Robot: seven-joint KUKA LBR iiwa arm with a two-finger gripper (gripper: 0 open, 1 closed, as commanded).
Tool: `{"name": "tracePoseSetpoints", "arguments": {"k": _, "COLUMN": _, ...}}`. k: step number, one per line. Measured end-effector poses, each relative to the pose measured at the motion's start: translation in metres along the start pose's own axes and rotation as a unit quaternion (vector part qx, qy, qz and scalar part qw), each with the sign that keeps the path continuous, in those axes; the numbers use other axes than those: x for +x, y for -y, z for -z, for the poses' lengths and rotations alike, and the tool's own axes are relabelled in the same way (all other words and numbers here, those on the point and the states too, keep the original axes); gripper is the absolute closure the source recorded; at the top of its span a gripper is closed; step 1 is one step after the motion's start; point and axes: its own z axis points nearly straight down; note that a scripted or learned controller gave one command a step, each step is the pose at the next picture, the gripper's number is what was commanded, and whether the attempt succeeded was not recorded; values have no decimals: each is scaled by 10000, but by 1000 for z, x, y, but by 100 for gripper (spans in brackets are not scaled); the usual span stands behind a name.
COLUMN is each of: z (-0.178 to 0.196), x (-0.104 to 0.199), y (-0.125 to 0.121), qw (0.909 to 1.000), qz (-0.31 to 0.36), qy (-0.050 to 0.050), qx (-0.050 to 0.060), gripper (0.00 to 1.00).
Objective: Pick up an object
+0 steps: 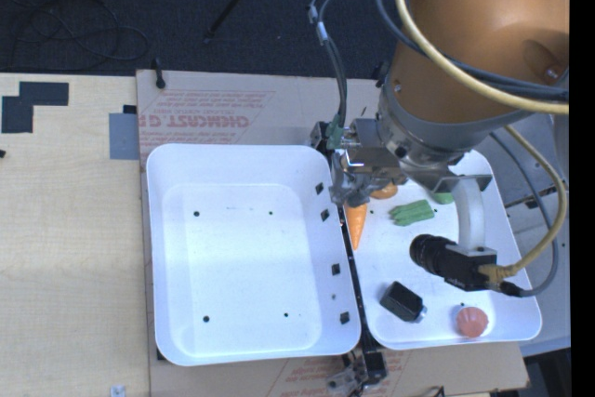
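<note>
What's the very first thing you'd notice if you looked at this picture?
The big orange and grey robot arm at the top right, leaning over the right bin. Its hand sits at that bin's left edge, just above an orange carrot. Nearby lie a green piece, a black block and a pink ball.

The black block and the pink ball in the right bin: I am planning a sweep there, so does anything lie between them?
No. In the camera view, only bare white bin floor lies between the black block and the pink ball.
</note>
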Motion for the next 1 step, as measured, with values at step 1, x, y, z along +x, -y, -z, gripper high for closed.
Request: {"name": "tracePoseSetpoints", "arguments": {"k": 1, "z": 17, "x": 69, "y": -1, "qw": 10000, "qz": -30, "qy": 12, "qx": 10, "gripper": 100}}
